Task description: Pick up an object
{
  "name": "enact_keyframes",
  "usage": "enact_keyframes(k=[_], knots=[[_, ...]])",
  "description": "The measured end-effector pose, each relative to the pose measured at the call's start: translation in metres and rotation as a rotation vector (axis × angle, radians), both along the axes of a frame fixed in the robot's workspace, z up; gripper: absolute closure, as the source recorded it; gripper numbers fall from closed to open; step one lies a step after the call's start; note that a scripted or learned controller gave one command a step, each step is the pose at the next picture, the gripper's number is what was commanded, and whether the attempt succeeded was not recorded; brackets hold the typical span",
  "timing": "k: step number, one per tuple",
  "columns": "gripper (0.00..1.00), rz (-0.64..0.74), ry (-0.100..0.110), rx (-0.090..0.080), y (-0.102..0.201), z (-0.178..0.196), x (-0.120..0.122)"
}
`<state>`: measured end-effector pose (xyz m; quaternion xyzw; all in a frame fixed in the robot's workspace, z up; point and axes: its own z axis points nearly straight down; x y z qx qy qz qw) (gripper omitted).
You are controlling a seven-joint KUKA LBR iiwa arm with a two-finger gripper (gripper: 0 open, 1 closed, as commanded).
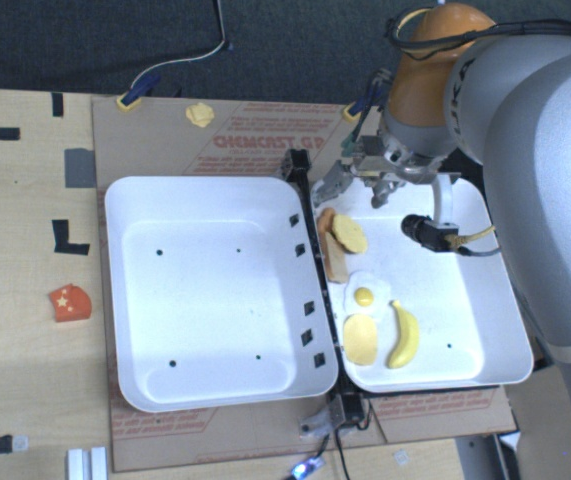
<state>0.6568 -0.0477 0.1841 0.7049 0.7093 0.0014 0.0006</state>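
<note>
I see the gripper [363, 180] poised over the far left corner of the right bin [470, 298], just above the potato slice [349, 234] and the bread slice [333, 258] lying against the divider; finger state I cannot tell; nothing visibly between them; nearer in the same bin: fried egg [365, 295], a yellow oval piece [360, 339], banana [403, 335]; left bin [205, 288] beside it; red object [71, 303] on the bench [25, 268], yellow lump [200, 115] on the cardboard [255, 138].

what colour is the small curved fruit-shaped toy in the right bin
Yellow: the curved banana toy, seen in the camera view.
</note>
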Motion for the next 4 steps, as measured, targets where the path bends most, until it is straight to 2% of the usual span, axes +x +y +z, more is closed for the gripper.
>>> enact_keyframes(k=[1, 2, 3, 4], knots=[[0.0, 0.003, -0.006, 0.002, 0.074, 0.085, 0.011], [0.0, 0.005, -0.004, 0.003, 0.163, 0.15, 0.009], [1.0, -0.002, 0.004, -0.004, 0.156, 0.155, 0.008], [1.0, -0.001, -0.015, 0.003, 0.186, 0.326, 0.011]])
